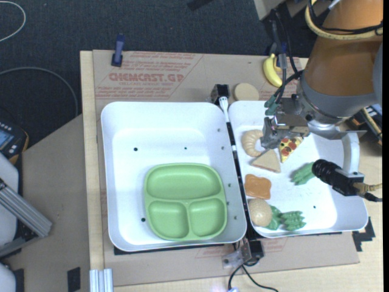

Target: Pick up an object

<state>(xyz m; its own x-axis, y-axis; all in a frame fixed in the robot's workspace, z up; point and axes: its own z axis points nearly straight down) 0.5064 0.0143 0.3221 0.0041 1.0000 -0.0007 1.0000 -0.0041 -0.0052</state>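
My gripper hangs low over the upper left part of the right bin. Directly around it lie a tan croissant-like roll to its left, a pale sandwich wedge just below it and a pizza slice to its right. Whether it touches any of them is unclear. Farther down the bin are an orange toast slice, a small green piece, a round beige potato and a green leafy vegetable.
The left bin holds a green divided plate. Behind the right bin, on the cardboard, sit a yellow banana and a beige round item. A blue clip lies at the board's far left corner.
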